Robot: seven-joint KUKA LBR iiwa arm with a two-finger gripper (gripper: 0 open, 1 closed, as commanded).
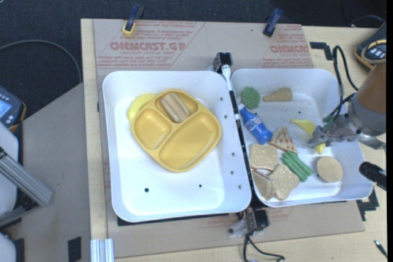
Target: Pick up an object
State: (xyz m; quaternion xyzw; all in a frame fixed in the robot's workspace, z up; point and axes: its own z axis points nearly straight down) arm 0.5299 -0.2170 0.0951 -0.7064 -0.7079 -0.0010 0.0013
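The right bin (pixel 307 80) holds several toy foods: a blue bottle (pixel 255 125), a green leafy piece (pixel 250 97), a tan wedge (pixel 279 95), a yellow banana-like piece (pixel 303 125), crackers (pixel 268 161), a triangular cracker (pixel 284 140), a green bean pod (pixel 296 164) and a round tan cookie (pixel 328 169). My gripper (pixel 323 136) reaches in from the right and is low in this bin, just right of the yellow piece and above the cookie. A small yellow bit (pixel 319 148) shows right beneath the gripper.
The left bin (pixel 123 181) carries a yellow divided plate (pixel 181 144) with a brown bun (pixel 175 107) in one compartment. A black divider with clamps (pixel 233 113) runs between the bins. Cables (pixel 341 70) trail along the right bin's far right edge.
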